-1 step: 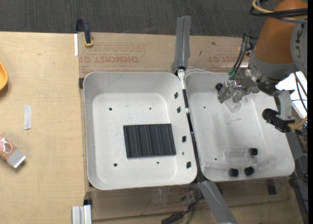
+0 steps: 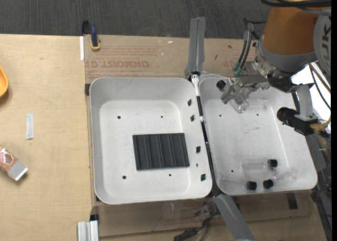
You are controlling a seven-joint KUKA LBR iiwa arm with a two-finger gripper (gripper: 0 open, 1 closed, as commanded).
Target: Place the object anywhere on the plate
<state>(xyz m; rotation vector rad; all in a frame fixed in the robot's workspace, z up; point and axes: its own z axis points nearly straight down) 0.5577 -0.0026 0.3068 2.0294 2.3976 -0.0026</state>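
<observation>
A dark grey ridged plate (image 2: 160,150) lies flat in the middle of the left bin (image 2: 105,98). A clear plastic object with small black parts (image 2: 259,174) rests near the front edge of the right bin (image 2: 295,150). My gripper (image 2: 238,97) hangs over the back left part of the right bin, well behind the clear object and to the right of the plate. Nothing shows in its grasp.
A grey divider rail (image 2: 197,50) runs between the bins. On the bench to the left lie a small grey strip (image 2: 29,127), a red and white packet (image 2: 11,164) and an orange item (image 2: 2,82) at the edge. A blue clamp (image 2: 92,33) sits at the back.
</observation>
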